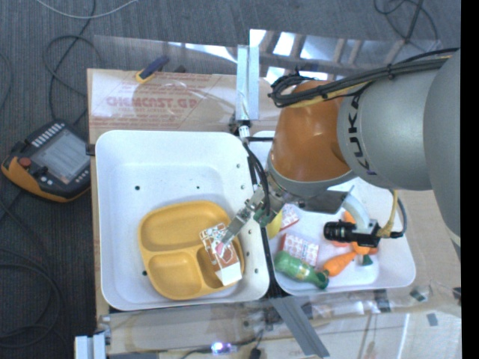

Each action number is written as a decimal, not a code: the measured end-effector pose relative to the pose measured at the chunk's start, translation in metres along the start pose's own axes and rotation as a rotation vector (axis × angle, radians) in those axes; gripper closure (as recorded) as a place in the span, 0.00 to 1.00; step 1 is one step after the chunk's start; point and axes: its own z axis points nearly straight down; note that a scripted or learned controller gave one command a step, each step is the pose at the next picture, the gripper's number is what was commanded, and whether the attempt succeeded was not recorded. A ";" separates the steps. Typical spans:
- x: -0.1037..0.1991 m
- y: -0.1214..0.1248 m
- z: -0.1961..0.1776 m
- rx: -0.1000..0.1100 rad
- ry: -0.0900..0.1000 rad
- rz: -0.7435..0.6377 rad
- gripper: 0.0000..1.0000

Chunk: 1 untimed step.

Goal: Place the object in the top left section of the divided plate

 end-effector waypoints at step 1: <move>0.000 0.001 -0.007 0.000 0.002 0.001 1.00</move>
